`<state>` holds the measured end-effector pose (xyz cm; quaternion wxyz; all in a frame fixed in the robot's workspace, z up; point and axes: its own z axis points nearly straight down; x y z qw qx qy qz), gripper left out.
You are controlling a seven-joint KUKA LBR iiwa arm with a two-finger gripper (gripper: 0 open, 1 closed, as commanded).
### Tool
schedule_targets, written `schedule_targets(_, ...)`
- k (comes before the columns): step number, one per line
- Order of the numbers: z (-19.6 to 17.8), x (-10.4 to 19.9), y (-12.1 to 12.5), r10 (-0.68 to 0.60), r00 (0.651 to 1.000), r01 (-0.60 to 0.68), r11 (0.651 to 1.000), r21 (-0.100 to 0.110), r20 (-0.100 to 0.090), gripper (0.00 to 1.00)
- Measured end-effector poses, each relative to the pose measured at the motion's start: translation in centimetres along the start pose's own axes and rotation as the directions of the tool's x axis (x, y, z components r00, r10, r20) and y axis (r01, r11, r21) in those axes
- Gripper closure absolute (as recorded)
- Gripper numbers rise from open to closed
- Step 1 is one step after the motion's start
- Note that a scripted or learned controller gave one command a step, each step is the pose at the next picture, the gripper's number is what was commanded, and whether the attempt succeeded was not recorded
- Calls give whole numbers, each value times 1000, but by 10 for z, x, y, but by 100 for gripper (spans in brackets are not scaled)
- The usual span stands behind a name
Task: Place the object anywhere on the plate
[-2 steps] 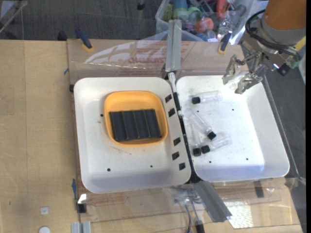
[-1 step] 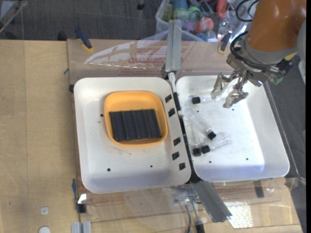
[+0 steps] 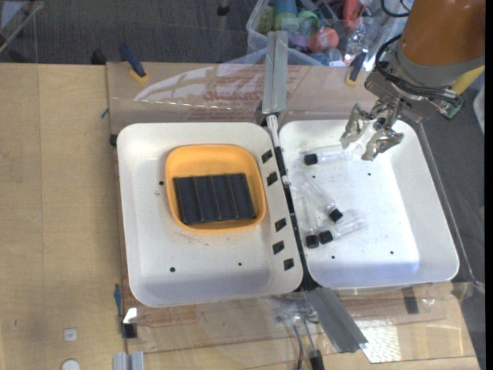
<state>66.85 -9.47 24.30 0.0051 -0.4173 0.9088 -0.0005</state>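
Right now the gripper (image 3: 372,139) hangs spread and empty — the nearest clear tube (image 3: 323,157) lies just left, lengthwise left-to-right.

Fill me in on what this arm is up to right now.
The gripper hangs open over the far part of the right bin, with nothing between its fingers. Several clear tubes with black caps lie scattered in that bin. The orange plate sits in the left bin with a dark ribbed block already on it.
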Motion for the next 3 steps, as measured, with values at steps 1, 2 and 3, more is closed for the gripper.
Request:
schedule_targets(1,-10,-10,9,-104,995,104,995,0,0,100)
schedule_targets(2,23,-13,13,-393,920,393,919,-8,-1,100)
schedule_targets(3,11,-20,18,-659,752,659,752,-3,3,100)
